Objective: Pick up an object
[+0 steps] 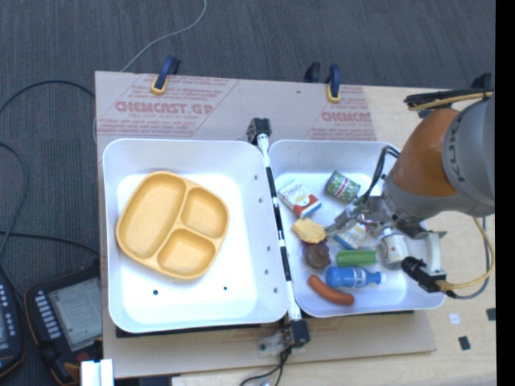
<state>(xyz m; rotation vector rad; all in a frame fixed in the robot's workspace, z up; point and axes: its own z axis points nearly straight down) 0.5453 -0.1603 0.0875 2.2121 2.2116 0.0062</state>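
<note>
Several items crowd the right bin point(283, 215) beneath the hand point(348, 218).

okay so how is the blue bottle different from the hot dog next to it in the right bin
The blue bottle is blue with a white cap; the hot dog is reddish orange all over. The bottle lies nearly level across the view, while the hot dog slants down toward the right. The bottle looks thicker than the hot dog. Both lie on their sides near the front wall of the right bin, close together.
</note>
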